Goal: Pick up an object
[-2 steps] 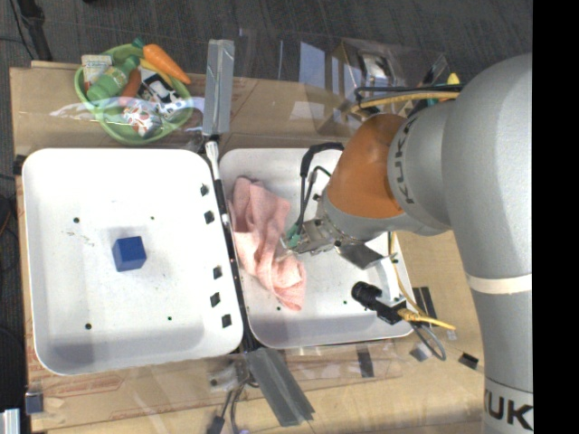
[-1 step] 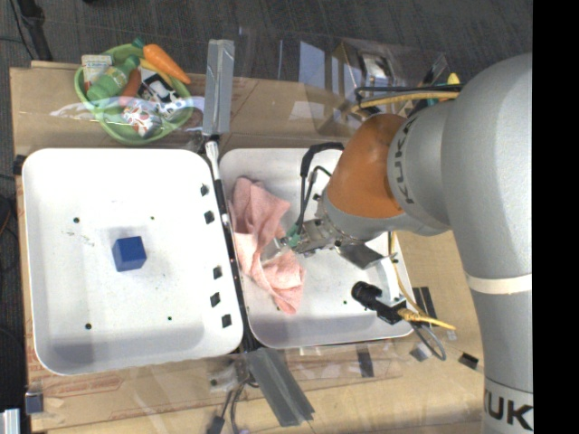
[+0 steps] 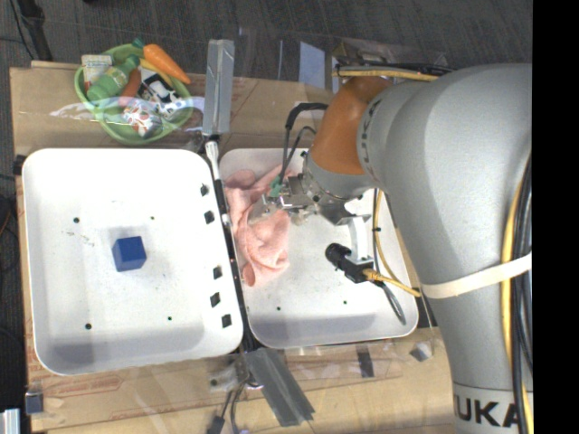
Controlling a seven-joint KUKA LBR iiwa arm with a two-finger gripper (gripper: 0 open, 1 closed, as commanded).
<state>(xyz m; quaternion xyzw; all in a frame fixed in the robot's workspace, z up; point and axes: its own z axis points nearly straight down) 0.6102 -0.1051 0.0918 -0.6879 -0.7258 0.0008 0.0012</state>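
Upper left on desk [image 3: 271,93]: green bowl [image 3: 136,127] of toy food. Left bin [image 3: 54,333]: blue cube [image 3: 129,252], alone. Right bin [image 3: 308,328]: pink cloth [image 3: 262,233] bunched against the left wall. Arm [image 3: 452,206] enters from right, bent low over the bin; end effector [image 3: 288,193] at the cloth's upper edge, finger state can't tell.
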